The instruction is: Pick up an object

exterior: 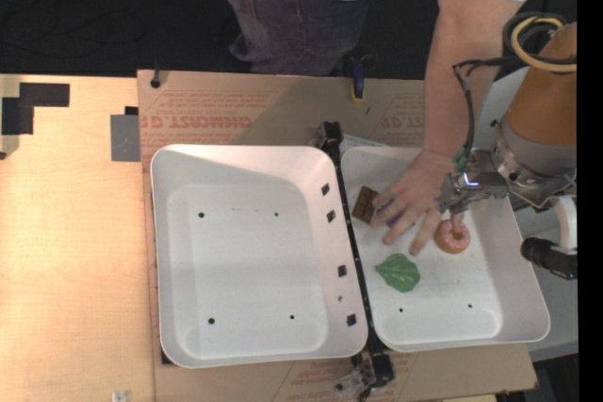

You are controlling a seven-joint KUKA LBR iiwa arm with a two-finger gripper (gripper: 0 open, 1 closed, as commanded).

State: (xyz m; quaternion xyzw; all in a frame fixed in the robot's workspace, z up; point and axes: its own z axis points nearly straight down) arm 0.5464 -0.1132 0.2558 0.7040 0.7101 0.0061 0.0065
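The pink ring-shaped object (453, 238) lies in the right bin (509, 320), right of center in the frame, beside a green piece (399, 273), a brown block (366, 203) and a person's hand (415, 200). The gripper (459, 207) hangs just above the ring; whether it grips cannot be told.

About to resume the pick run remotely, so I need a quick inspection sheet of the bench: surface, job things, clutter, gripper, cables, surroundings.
Surface: two white bins side by side on cardboard; left bin, right bin.
Job's things: all in the right bin: green piece, pink ring, brown block.
Clutter: nothing seen in the bins beyond those three.
Gripper: gripper over the right bin, just above the pink ring; holding nothing that I can see.
Cables: dark cable running down to the wrist; yellow loop at the arm's top.
Surroundings: a person stands behind the bench, with a hand inside the right bin beside the gripper. I would not resume yet.
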